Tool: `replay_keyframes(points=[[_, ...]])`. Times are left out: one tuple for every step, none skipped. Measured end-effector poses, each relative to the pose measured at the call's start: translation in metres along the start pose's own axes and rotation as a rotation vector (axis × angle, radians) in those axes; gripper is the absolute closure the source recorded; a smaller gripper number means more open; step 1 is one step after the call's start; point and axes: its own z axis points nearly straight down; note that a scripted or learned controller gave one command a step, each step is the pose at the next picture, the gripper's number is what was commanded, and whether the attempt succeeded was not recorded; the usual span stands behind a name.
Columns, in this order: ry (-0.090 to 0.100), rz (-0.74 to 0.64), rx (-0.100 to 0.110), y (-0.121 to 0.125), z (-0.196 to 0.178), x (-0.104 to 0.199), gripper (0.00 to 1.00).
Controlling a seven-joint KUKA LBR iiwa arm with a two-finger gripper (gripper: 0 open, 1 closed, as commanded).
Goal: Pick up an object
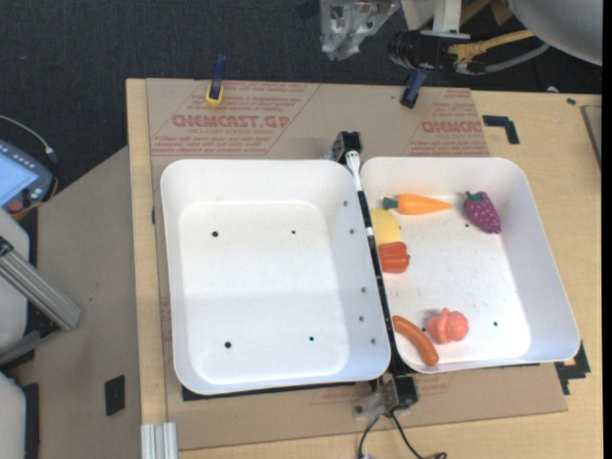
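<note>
The right bin [550, 266] holds several toy foods. An orange carrot [418, 203] lies near its back left, with a purple bunch of grapes [483, 211] to the right of it. A yellow piece [384, 225] and a red pepper [393, 256] sit against the left wall. At the front lie a brown-orange sausage [416, 340] and a pink fruit [447, 326]. My gripper [346, 29] hangs high beyond the bench's far edge, well away from both bins, with nothing seen in it.
The left bin [172, 256] stands beside the right one, joined by a black clip strip [365, 228]. Blue clamps [217, 79] [413, 88] sit at the back of the cardboard base. Cables and the arm's body crowd the top right.
</note>
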Motion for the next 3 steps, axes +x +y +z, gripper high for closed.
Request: replay_keyframes(points=[[-0.003, 0.002, 0.013, -0.001, 0.035, 0.018, 1.00], [-0.002, 0.001, 0.011, -0.001, 0.043, 0.040, 1.00], [-0.001, 0.000, 0.006, -0.001, 0.047, 0.075, 1.00]])
